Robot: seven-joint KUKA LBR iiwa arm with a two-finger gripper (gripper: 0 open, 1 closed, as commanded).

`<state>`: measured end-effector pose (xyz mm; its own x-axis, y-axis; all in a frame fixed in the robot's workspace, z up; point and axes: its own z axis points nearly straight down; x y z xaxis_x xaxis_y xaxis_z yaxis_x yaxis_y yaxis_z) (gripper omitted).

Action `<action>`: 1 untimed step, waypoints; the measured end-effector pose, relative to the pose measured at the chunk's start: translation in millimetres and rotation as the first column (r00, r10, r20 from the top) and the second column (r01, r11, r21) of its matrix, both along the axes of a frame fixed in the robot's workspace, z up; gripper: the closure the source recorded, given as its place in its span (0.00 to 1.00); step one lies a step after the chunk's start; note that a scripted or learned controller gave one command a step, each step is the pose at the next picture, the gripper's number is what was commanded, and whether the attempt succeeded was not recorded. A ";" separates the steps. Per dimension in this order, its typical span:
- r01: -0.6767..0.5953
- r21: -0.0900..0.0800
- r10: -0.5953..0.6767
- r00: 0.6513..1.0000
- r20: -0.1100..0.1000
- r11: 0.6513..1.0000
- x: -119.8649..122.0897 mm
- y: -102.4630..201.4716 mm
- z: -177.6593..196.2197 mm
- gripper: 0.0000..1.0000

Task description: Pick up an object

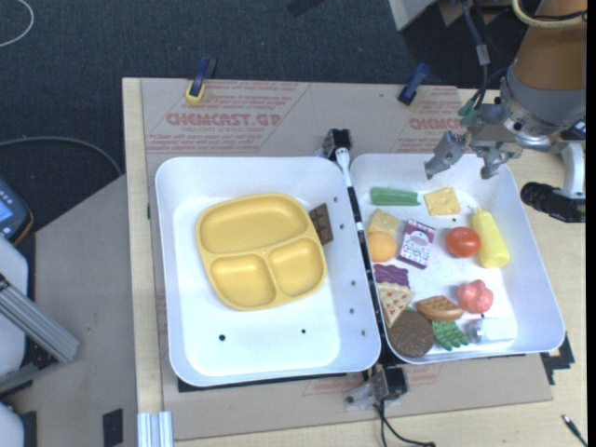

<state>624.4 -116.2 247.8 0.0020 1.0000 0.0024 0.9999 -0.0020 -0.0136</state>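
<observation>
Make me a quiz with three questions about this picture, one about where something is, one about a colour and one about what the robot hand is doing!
1. Where is the yellow tray?
A. left bin
B. right bin
C. floor

2. What colour is the tomato?
A. blue
B. red
C. white

3. The gripper is:
A. open, above the right bin
B. shut on the tray
C. holding the tomato

Answers: 1 A, it lies in the left bin. 2 B, it is plainly red. 3 A, its fingers are spread with nothing between them.

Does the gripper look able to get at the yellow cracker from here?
Probably yes: the open gripper hangs just above the cracker, with nothing lying over it and small gaps around it.
</observation>
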 end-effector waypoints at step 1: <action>-0.002 -0.002 0.002 1.000 0.012 1.000 2.2 0.0 6.6 0.00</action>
<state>626.6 -116.1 254.4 -0.0003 1.0000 0.0007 1.0000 0.0003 -0.0016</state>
